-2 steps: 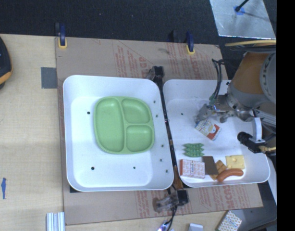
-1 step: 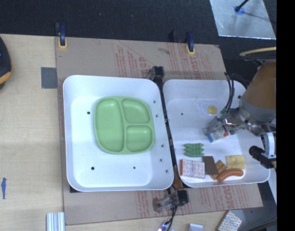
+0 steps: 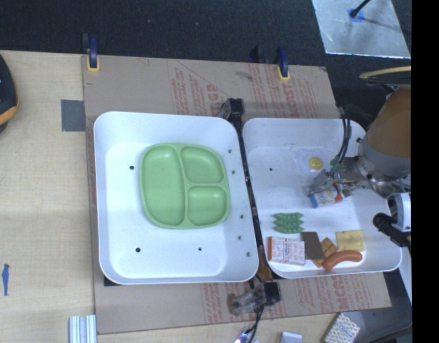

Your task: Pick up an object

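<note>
Evidently the approach step was in hand: the gripper (image 3: 325,189) sat low in the right bin (image 3: 277,138), near the green pea pod (image 3: 288,222); its grip could not be told. Next move: confirm a hold, then lift.

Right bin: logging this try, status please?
Gripper low in right bin, fingers unclear. Green peas, hot dog near front edge, untouched. Green plate in left bin.

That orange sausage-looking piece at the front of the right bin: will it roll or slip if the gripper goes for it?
Probably. The orange sausage looks rounded and smooth, so it may roll or squirt out under a pinch. It seems small and light. It lies by the bin's front wall, touching the yellow piece, which may shift with it. The gripper is further back in the bin.
</note>
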`<state>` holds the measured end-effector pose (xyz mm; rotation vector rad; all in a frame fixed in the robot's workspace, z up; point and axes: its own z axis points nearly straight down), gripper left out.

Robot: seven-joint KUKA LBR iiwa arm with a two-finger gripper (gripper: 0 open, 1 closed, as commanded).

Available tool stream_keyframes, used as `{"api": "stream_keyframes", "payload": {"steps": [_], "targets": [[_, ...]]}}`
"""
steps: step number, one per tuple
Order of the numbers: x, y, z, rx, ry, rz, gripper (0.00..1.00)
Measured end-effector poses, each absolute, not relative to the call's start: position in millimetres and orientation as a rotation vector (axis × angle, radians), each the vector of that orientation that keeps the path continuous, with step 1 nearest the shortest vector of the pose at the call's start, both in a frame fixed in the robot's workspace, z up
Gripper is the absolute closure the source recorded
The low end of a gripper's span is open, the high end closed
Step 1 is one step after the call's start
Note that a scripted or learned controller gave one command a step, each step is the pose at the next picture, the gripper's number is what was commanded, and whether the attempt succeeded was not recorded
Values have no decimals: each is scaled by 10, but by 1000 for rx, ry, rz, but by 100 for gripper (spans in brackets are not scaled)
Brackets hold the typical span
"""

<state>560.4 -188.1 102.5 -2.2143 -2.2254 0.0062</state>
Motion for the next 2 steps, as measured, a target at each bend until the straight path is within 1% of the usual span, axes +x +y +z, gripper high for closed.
{"api": "stream_keyframes", "payload": {"steps": [1, 2], "targets": [[5844, -1156, 1801, -2210, -2236, -8, 100], [6087, -347, 2212, -2208, -2236, -6, 100]]}}
